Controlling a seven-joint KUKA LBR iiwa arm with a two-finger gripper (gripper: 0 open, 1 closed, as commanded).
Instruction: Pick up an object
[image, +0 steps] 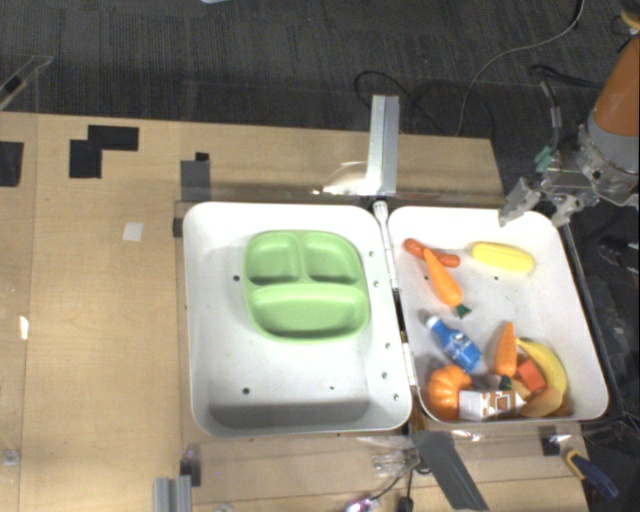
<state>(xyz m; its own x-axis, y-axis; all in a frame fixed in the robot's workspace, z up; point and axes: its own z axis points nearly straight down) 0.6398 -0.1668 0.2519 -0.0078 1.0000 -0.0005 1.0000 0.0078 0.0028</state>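
1. While the grey arm with its orange band (612, 95) reaches in from the right, its gripper (538, 200) hangs over the far right corner of the right bin (580, 300); whether the fingers are apart or together cannot be told, and nothing is seen between them
2. Left bin (210, 330): a green divided tray (303, 283) lies near its middle, with two small compartments on the far side and one wide compartment on the near side
3. Right bin, far half: a yellow oblong object (502, 258) lies near the gripper but apart from it; a carrot (442, 277) lies slantwise, with a small red-orange piece (431, 252) touching its far end
4. Right bin, middle: a blue bottle (455, 343) with a white cap lies on its side
5. Right bin, near edge: a cluster of an orange round fruit (449, 383), a second carrot (506, 350), a banana (550, 370) and a small labelled package (490, 403), all crowded together and touching
6. Both bins rest side by side on the wooden counter (90, 300)
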